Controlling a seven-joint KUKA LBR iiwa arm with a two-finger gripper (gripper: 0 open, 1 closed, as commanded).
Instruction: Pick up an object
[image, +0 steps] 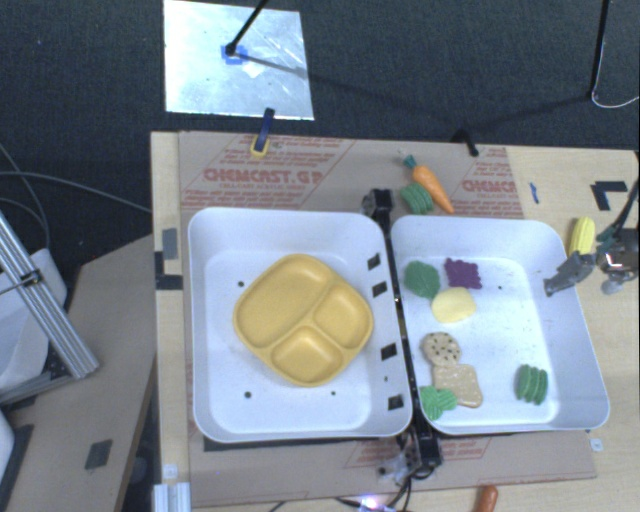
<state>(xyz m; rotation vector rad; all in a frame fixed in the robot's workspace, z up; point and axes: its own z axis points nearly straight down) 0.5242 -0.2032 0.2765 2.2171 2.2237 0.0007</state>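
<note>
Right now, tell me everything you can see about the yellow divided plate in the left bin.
The yellow divided plate looks like matte plastic, a rounded square turned so its corners point diamond-wise. Raised ridges split it into three compartments: a long one along the upper left, one at the right, and one at the lower front. It lies flat, right side up, near the middle of the left bin, resting on the bin's white floor. Nothing sits in it, and nothing else touches it.

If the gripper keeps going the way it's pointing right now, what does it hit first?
The gripper points left and downward over the right bin's right rim. Going straight on, it would probably meet bare bin floor first; the yellow lemon-like piece lies farther along that line. Its height is unclear from this view.
</note>
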